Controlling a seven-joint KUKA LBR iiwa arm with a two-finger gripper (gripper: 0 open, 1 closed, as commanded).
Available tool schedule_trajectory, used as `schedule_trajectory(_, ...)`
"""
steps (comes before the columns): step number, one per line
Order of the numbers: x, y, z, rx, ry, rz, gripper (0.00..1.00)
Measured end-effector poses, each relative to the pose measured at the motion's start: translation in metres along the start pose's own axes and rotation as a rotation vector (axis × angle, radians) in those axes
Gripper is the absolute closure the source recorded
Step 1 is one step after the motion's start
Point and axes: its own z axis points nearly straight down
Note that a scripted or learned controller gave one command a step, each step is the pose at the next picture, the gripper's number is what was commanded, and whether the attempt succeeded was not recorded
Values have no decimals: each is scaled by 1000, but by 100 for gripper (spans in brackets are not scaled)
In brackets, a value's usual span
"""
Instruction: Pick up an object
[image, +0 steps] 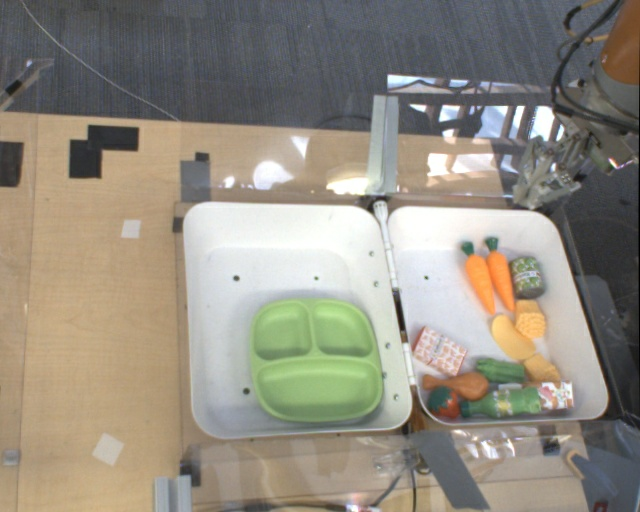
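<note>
My two-finger gripper (545, 180) hangs above the right white bin's (440, 250) far corner, finger state unreadable; target the two small orange plastic carrots (488, 277) inside: light, stiff, slick, pinch mid-body crosswise.

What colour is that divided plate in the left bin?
Light green; the divided plate shows plainly in the overhead camera view.

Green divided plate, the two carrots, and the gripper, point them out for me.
green divided plate (316, 360): camera view, bare middle divider.
carrots (482, 280): camera view, left carrot's orange body.
gripper (541, 184): camera view, between its fingertips.
</note>
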Motion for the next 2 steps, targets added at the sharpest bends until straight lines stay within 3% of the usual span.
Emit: schedule_trajectory(2,-6,1,-31,13,-25,-3,100)
